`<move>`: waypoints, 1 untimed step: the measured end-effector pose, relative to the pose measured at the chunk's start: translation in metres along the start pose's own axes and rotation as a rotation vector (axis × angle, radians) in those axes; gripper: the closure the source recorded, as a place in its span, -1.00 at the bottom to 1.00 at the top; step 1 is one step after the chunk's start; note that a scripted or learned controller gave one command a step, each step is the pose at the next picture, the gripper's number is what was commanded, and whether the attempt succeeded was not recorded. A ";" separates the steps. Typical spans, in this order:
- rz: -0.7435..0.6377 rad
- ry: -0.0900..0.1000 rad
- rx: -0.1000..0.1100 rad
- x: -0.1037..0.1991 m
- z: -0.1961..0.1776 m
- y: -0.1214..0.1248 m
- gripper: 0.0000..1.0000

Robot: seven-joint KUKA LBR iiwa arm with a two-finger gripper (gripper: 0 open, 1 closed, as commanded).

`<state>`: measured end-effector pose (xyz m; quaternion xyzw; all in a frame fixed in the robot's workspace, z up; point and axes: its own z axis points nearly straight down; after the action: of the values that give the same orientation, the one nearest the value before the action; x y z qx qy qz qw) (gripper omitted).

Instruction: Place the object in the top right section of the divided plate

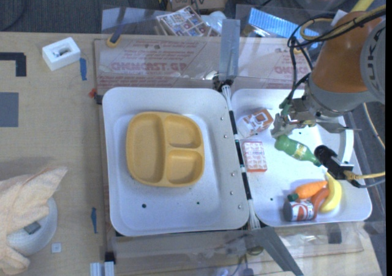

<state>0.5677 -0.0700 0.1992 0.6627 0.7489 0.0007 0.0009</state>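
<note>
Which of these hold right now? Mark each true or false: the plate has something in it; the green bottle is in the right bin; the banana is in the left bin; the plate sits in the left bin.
1. The yellow divided plastic plate holds an item: false, its sections are bare.
2. The green plastic bottle lies in the right white bin: true.
3. The yellow banana is in the left white bin: false, right bin.
4. The plate sits in the left bin: true.

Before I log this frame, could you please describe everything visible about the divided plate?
The divided plate is mustard yellow, looks like smooth plastic, and is a rounded square with raised ridges splitting it into three sections: one large on the left, two smaller on the right. It lies flat, right side up, near the middle of the left bin, resting on the bin's floor. Nothing lies in its sections.
</note>
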 end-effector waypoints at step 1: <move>0.079 -0.001 0.000 0.058 -0.057 0.077 1.00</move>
<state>0.6367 -0.0031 0.2564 0.6917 0.7222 0.0005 0.0014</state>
